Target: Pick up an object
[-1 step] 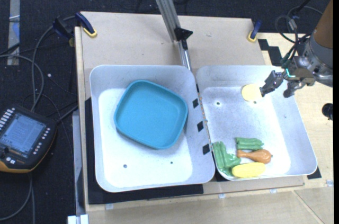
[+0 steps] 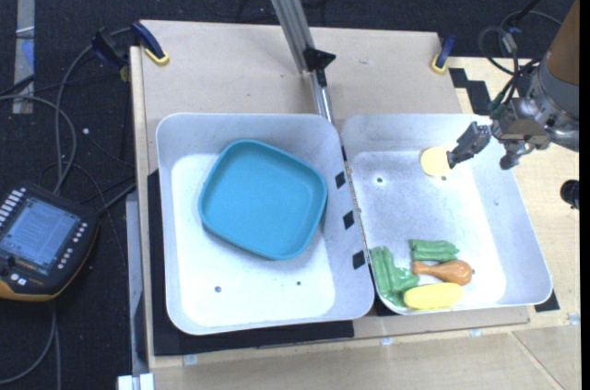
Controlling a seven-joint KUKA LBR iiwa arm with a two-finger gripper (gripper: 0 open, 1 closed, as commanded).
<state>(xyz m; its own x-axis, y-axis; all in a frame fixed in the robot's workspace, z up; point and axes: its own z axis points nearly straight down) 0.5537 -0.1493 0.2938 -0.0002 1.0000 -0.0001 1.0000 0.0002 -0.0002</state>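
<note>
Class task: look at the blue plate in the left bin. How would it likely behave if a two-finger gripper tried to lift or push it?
The blue plate looks rigid and probably light. It looks too wide to span, so only its raised rim seems graspable. Pushed, it would likely slide across the left bin.

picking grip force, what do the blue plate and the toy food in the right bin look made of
Blue plate: likely hard plastic, given its even colour, matte look and moulded rim. Toy drumstick, green pieces and yellow piece: probably smooth moulded plastic, flat solid colours; too small to be sure.
</note>
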